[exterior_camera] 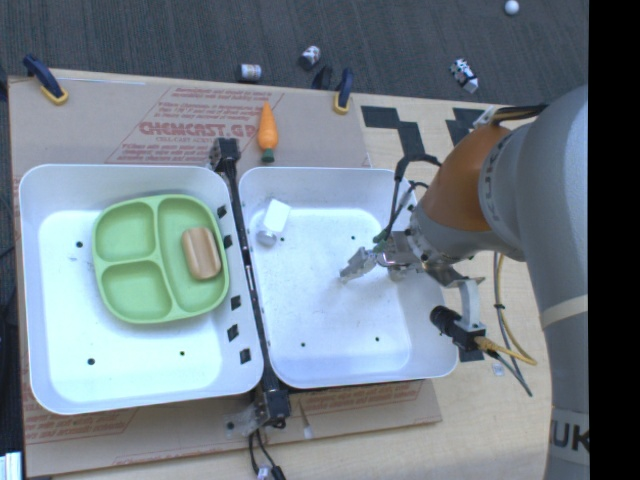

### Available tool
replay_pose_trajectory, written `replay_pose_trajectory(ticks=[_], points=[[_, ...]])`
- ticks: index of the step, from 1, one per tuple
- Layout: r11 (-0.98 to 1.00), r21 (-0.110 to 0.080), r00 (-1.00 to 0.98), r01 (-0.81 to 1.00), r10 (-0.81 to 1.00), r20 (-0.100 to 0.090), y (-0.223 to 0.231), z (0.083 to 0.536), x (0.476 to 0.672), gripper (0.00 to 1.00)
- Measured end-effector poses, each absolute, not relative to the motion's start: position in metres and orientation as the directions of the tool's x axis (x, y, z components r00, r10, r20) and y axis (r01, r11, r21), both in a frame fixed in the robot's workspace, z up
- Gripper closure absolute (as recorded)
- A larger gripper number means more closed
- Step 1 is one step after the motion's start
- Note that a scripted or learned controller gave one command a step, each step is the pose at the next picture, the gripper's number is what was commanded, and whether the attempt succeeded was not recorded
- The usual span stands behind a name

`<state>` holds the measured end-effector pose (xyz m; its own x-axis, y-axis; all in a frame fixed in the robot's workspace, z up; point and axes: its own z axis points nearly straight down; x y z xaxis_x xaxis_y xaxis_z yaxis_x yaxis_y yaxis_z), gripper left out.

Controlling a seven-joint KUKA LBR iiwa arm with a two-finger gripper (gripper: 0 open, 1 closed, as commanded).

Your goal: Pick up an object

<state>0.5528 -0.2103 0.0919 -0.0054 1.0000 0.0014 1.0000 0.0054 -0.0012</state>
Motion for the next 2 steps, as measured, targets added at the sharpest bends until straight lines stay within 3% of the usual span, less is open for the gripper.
replay_pose_trajectory(ticks=[1, 2], points=[[0.006, -0.004, -0.006, 1.0, 1.0, 0.001, -0.211, 0.092, 0.476, 0.0], [0.007, -0.002, -0.007, 1.0, 1.0, 0.001, -0.2, 0.092, 0.54, 0.0]])
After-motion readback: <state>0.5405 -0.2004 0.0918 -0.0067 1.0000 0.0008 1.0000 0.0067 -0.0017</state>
